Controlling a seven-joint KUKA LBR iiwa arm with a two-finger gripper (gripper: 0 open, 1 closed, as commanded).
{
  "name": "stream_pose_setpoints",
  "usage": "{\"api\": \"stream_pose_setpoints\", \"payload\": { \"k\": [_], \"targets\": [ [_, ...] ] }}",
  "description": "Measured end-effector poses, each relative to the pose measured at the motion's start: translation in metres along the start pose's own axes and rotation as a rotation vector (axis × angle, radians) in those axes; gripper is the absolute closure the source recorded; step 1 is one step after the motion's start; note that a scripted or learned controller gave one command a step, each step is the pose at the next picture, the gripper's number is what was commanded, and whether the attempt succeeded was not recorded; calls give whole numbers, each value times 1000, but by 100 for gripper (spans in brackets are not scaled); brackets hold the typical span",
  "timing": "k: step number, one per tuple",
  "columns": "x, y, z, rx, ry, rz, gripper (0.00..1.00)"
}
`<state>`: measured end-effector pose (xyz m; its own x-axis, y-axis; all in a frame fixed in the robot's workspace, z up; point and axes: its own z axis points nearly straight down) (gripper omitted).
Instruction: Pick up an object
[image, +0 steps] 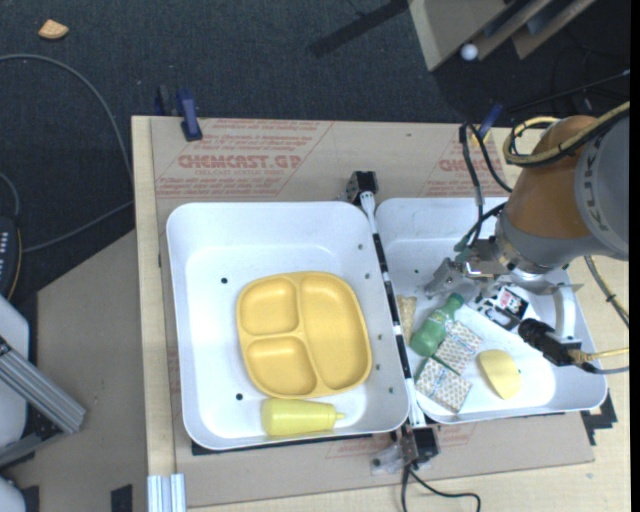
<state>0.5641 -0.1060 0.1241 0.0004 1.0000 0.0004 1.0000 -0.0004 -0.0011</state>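
**binwatcher:** Bottle (437, 328) looks like the pick to me, the green one lying on its side at the left of the right bin (575, 395), right under the claw (468, 268). Going left to right first though: left bin (200, 300) has a yellow tray (303, 332) and a yellow squeeze bottle (298, 416) along its front edge.

**kuka_kev:** How'd the green one handle?

**binwatcher:** My guess is light, stiff plastic, smooth and round, so it could roll or squirt out. I'd pinch across the body, not the cap. It's touching a checkered pouch (452, 365) that looks soft and flat, harder to get under. A yellow lump (500, 374) sits right of that.

**kuka_kev:** Claw open?

**binwatcher:** Can't tell, it's too cluttered up there. Nothing visibly held.

**kuka_kev:** Room?

**binwatcher:** Tight. Bin wall close on the left, smooth white floor, all on a tan desk (150, 250).
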Motion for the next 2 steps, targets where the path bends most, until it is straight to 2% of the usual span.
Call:
{"api": "stream_pose_setpoints", "payload": {
  "k": [1,2],
  "targets": [
    [-55,9,8,-12,-5,-1,0],
    [2,92,39,-3,0,-2,0]
  ]
}}
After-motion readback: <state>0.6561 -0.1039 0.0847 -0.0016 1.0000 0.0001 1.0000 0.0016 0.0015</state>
